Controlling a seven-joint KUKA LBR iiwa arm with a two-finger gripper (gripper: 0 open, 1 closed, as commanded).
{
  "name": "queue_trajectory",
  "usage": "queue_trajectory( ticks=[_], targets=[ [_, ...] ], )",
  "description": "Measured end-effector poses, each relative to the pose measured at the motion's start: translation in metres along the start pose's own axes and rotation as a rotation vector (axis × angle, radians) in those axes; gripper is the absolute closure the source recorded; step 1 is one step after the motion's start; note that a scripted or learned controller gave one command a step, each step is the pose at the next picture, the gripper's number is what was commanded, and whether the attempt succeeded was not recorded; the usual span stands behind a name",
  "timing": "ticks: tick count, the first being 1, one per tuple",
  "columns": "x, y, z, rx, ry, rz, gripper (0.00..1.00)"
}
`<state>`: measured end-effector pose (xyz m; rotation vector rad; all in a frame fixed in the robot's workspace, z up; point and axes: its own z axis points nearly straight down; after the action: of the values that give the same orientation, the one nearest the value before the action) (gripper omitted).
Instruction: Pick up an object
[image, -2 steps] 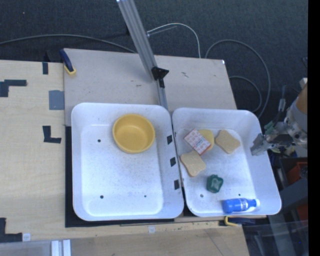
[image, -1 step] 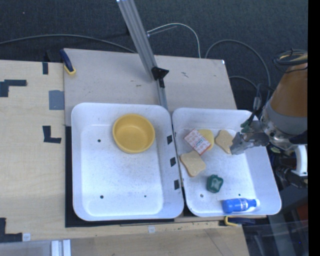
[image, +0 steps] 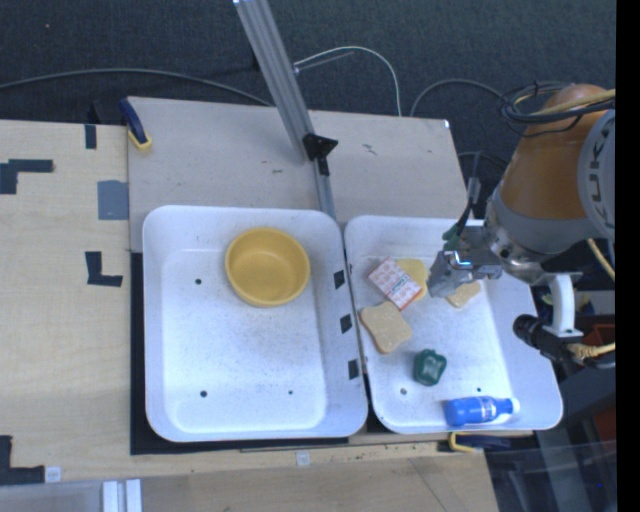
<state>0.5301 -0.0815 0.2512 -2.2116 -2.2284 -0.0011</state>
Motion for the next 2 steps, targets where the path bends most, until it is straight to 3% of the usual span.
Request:
queue_trajectory(
  ticks=[2],
  targets=[
    [0.107,0.033,0.014,0.003,-0.001,0.001,1.00]
  ],
)
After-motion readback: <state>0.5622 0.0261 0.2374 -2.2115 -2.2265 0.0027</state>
